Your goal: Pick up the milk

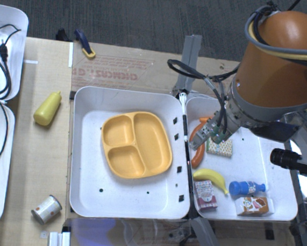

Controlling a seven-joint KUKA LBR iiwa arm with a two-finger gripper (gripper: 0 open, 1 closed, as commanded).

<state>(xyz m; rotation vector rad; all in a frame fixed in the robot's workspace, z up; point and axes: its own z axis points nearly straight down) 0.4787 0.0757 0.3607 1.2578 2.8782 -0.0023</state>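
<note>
- Milk (pixel 205 195) is a small carton that we see in the right bin (pixel 279 159), at its front left corner; it lies flat, with a white face, a dark red border and a small picture on it.
- We see a banana (pixel 213 178) just behind the carton, close to it, and a blue bottle (pixel 247 188) with a brown box (pixel 254 206) to its right.
- We see the gripper (pixel 213 132) well apart from the milk, low over the back of the same bin, beside a red sausage (pixel 197 145) and a dotted sponge (pixel 220 147).
- We cannot tell how the pincer stands.
- We see a yellow divided plate (pixel 136 144) in the left bin (pixel 82 194).
</note>
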